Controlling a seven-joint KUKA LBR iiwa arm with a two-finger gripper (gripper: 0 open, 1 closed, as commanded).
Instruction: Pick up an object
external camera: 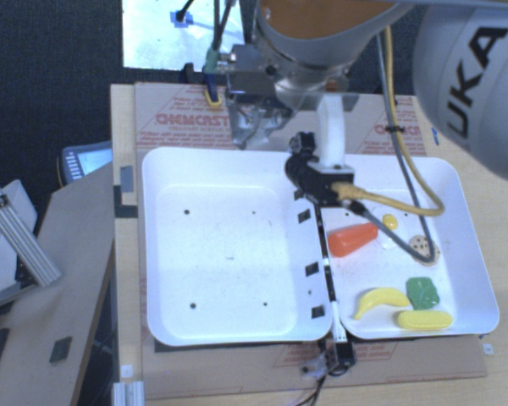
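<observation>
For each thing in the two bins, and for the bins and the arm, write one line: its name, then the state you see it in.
Carrot: lying flat in the right bin, apart from the rest.
Banana: lying flat, near the front.
Green piece: lying beside the banana.
Yellow piece: lying at the front.
Cookie: lying flat.
Left bin: level on the bench.
Right bin: level, holds the toys.
Arm: over the bins' far edge.

Wooden bench (pixel 85 227), brown printed cardboard sheet (pixel 186 118) on it, two white bins (pixel 220 252) side by side

Bright, even overhead light whitens both bins (pixel 220 163), shadows faint, the near arm (pixel 466 74) perhaps slightly blurred.
</observation>
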